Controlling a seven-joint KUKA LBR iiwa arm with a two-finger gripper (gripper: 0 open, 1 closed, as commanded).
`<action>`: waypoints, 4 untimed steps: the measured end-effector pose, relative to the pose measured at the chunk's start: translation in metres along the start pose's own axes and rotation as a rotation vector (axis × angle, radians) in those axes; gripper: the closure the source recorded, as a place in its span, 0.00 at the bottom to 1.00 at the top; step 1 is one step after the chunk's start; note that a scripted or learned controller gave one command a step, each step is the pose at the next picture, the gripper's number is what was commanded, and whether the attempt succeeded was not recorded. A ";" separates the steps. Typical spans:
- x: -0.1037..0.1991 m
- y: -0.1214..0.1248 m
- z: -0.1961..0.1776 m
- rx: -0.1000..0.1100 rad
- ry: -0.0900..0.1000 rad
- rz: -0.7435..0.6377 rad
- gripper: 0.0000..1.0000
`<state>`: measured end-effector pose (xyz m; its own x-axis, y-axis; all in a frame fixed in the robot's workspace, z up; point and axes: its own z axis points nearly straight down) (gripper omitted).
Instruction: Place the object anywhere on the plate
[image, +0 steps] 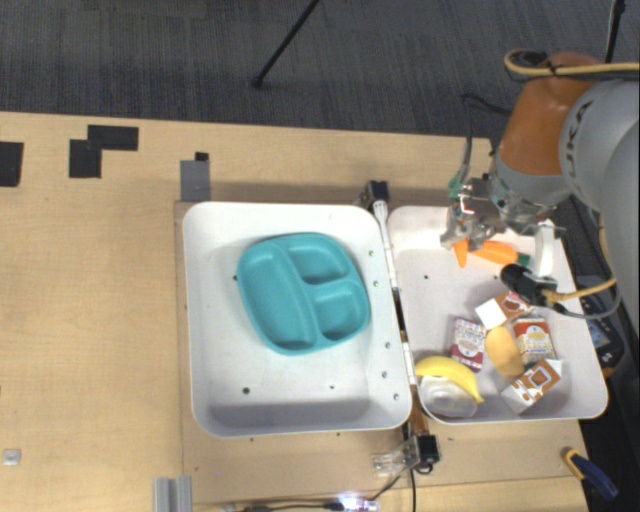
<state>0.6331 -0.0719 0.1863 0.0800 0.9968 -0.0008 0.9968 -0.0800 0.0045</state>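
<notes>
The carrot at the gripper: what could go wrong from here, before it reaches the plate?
1. The carrot hangs at the gripper with most of its length sticking out to one side, so it may slip or swing loose during the move.
2. The plate lies in the other bin, so the path crosses the rims between the bins; a low carry could knock the carrot off.
3. The plate has raised dividers, so the carrot may roll after release.

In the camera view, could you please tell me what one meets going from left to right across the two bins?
Teal plate in the left bin → banana in the right bin → carrot by the gripper.
</notes>
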 end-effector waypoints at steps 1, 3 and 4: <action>0.095 -0.002 0.000 0.000 0.006 -0.092 1.00; 0.169 0.023 -0.009 0.000 0.005 0.129 0.00; 0.167 0.025 -0.021 -0.006 0.002 0.120 1.00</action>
<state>0.6713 0.0930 0.2077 0.1987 0.9801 0.0017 0.9800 -0.1987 0.0101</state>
